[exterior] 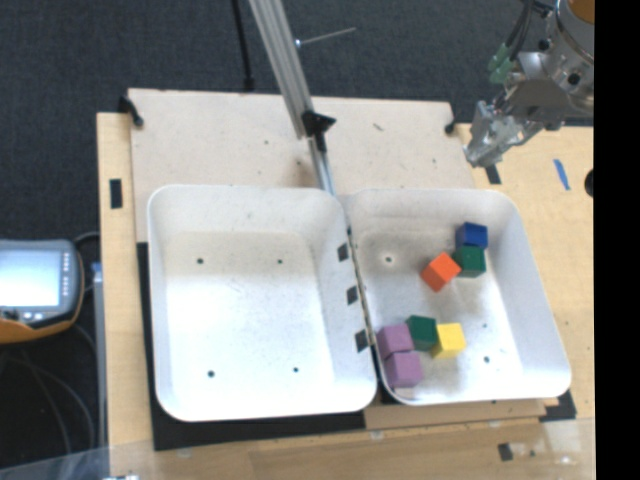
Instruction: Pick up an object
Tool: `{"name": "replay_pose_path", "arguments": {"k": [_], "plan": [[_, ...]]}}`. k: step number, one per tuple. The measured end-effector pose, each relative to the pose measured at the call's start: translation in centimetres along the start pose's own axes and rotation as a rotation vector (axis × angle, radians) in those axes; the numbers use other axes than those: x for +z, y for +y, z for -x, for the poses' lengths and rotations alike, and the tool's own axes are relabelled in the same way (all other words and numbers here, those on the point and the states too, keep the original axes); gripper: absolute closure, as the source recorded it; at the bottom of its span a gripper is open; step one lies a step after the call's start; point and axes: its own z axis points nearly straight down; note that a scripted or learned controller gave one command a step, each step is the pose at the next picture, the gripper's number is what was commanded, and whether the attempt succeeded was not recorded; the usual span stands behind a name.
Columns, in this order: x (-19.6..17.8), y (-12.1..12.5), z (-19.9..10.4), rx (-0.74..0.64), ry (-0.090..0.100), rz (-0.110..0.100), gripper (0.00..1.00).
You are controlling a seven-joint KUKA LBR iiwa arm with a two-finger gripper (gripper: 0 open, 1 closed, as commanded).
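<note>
The hand [483, 148] hangs over the bare bench [400, 138] just beyond the far rim of the right bin [535, 298], with nothing visible in its grip, though how far it is open cannot be told. Below it, inside that bin, a blue cube [472, 235], a green cube [471, 260] and an orange cube [439, 271] sit clustered nearest to it. Farther from the hand, toward the bin's near edge, lie two purple cubes [399, 355], a second green cube [422, 331] and a yellow cube [450, 339], while the left bin [250, 298] sits well off to its side.
</note>
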Motion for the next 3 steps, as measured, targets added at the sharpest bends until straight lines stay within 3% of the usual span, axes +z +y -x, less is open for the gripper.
{"name": "replay_pose_path", "arguments": {"k": [1,2,3], "plan": [[-5.1,-0.2,-7.2,0.002,0.006,0.002,1.0],[2.5,7.3,-7.1,0.013,0.001,-0.013,1.0],[1.6,9.3,-7.0,0.012,0.002,-0.003,1.0]]}}
